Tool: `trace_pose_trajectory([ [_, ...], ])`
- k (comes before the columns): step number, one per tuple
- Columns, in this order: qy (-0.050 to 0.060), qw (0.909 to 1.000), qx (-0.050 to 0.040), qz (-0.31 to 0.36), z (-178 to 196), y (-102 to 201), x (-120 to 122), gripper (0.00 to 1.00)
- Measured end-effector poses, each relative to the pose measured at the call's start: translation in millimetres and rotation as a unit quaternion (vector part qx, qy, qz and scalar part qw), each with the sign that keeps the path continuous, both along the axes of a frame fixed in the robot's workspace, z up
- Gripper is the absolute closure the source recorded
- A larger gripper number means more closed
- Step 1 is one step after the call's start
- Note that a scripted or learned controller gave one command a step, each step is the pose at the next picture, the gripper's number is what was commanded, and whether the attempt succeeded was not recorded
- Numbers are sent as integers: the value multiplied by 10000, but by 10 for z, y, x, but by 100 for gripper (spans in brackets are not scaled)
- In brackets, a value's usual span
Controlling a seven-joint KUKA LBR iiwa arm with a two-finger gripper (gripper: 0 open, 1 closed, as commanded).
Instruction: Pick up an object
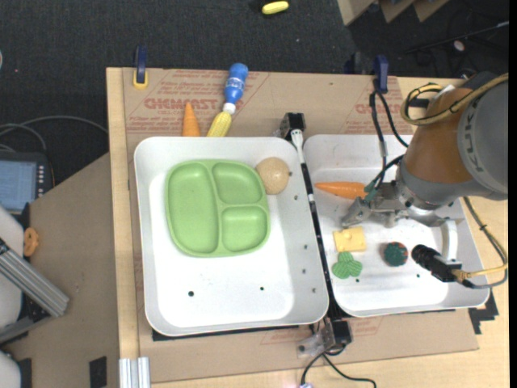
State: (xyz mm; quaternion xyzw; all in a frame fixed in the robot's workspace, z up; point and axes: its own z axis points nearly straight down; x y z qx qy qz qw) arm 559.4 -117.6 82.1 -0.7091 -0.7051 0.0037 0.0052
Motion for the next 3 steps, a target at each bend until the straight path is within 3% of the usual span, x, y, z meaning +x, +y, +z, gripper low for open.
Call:
trace_pose_trajectory([
  [1,-31,10000,2,18,21,78,-417,0],
  [3,-58,10000,-7,25,23,74,-393,0],
])
